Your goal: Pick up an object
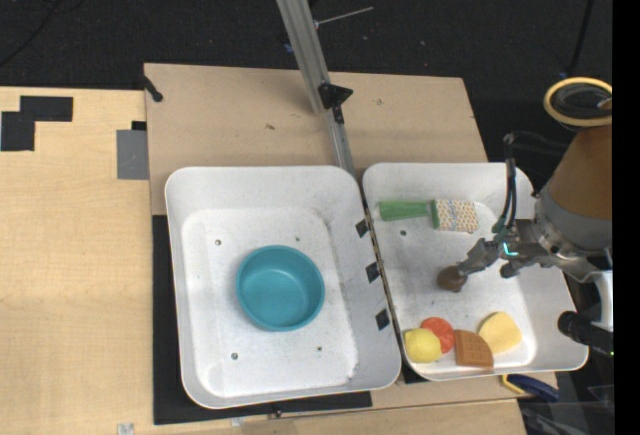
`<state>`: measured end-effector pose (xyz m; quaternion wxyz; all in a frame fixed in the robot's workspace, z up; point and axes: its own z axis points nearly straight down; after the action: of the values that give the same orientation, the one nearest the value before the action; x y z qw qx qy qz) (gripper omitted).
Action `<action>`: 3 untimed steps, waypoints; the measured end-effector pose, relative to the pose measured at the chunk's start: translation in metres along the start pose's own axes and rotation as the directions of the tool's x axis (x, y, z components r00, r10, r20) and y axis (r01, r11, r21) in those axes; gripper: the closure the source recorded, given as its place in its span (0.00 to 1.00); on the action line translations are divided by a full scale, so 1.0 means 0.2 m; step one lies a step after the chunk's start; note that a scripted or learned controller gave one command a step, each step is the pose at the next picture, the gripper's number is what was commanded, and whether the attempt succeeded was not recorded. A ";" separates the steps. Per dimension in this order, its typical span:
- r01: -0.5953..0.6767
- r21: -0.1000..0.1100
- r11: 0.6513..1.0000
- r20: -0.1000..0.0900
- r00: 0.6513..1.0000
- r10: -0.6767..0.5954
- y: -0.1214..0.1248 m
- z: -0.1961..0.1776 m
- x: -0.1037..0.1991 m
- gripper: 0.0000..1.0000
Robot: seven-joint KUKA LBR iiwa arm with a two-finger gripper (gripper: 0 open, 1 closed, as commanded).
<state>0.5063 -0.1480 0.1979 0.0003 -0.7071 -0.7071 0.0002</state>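
From above, at a slant: two white bins sit side by side on the worktop (400, 113). The left bin (200, 213) holds a teal bowl (280, 287) a little below centre frame. The right bin (400, 223) is the busy one: a green-handled brush (430, 212) lies along its upper part, and down at its lower edge sit a yellow lemon-like piece (422, 346), a red-orange ball (437, 331), a brown wedge (473, 350) and a yellow block (501, 332), all bunched close.

The arm (585, 183) reaches in from the right of frame, and the tool (490, 255) is low over the middle of the right bin. Just to its left, touching or nearly so, lies a small dark brown object (452, 277) — the likely target. How far the tool is open, and whether it has hold of anything, I cannot tell from this angle.

My read: we're at the reach-and-grasp step. Next it needs to straddle that brown piece squarely, close, then lift straight up clear of the bin wall.
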 end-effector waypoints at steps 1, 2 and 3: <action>0.000 0.000 1.000 0.000 1.000 0.000 0.00 0.00 0.00 0.00; 0.000 0.004 1.000 -0.001 1.000 0.000 0.00 0.31 0.03 0.00; 0.000 0.001 1.000 0.000 1.000 0.000 0.00 0.54 0.03 0.00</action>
<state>0.5055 -0.1422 0.0902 0.0005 -0.7069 -0.7073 0.0005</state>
